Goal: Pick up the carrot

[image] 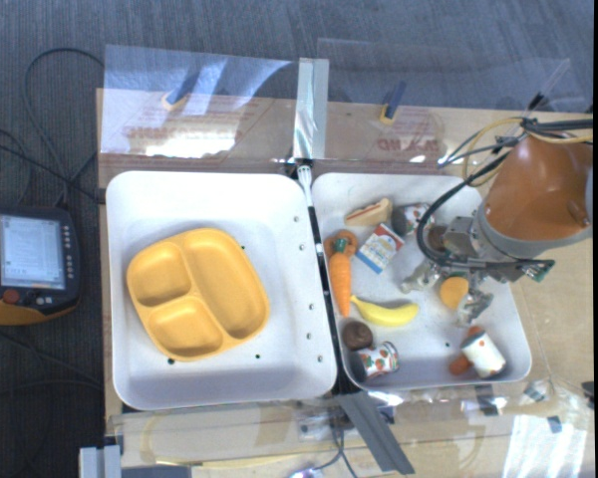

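Orange carrot (340,272) lies untouched along the right bin's (518,342) left wall, so the pickup is all ahead of me. My gripper (448,289) hangs well apart, fingers spread around a small orange fruit (454,291), not clamping it.

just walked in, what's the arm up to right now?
The arm's gripper is down in the right bin, over an orange fruit near the bin's middle. The carrot it is meant to pick up lies untouched along that bin's left wall, next to a banana. The left bin holds a yellow divided tray.
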